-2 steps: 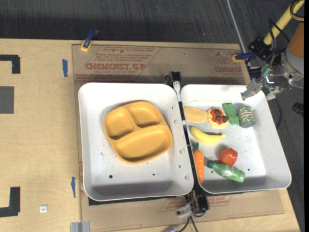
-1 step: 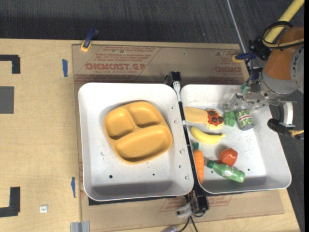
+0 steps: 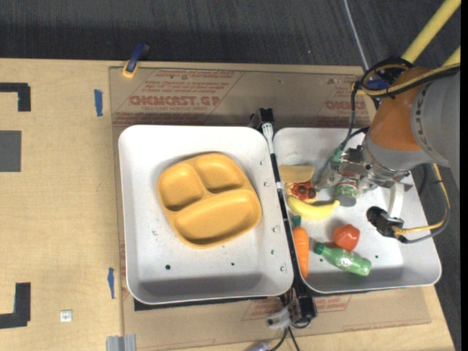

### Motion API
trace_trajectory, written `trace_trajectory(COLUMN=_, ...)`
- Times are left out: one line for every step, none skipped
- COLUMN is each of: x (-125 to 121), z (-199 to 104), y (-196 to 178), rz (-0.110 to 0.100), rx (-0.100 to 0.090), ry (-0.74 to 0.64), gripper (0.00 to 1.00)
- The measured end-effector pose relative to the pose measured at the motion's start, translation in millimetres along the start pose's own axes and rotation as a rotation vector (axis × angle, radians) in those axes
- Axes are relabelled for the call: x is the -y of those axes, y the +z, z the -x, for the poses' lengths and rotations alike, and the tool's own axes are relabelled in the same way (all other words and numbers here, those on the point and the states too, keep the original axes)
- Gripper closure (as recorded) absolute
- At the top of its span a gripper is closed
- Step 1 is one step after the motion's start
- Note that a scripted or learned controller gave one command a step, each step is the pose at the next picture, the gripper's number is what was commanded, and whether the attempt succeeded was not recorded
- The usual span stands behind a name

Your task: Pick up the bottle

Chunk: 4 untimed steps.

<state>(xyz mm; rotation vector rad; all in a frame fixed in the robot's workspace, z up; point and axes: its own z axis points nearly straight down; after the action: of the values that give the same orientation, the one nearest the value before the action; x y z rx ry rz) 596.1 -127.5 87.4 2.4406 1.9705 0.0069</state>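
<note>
A green bottle [image 3: 344, 260] lies on its side near the front of the right bin [image 3: 420, 265], cap end toward the left. The gripper [image 3: 345, 191] hangs below the grey arm with its orange band, over the middle of the right bin. It sits just above the right tip of a yellow banana [image 3: 313, 209] and well behind the bottle. Nothing of the bottle is near the gripper.
In the right bin lie a carrot [image 3: 300, 248], a red tomato [image 3: 346, 236], a small red object [image 3: 301, 191] and a tan block [image 3: 296, 174]. The left bin [image 3: 139, 262] holds a yellow divided plate [image 3: 208, 198]. Black cables loop beside the arm.
</note>
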Motion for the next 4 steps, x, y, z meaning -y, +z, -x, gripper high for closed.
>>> trace_trajectory(x=66.8, z=-44.9, y=-211.7, rz=-0.006, rx=0.001, ry=0.217, gripper=0.00)
trace_trajectory(x=13.3, z=-38.4, y=-96.4, rz=-0.010, rx=0.001, ry=0.182, gripper=0.00)
trace_trajectory(x=4.8, z=-29.2, y=-24.4, rz=-0.006, rx=0.000, ry=-0.016, gripper=0.00)
trace_trajectory(x=46.5, z=-15.2, y=0.3, rz=-0.002, rx=0.001, ry=0.372, gripper=0.00)
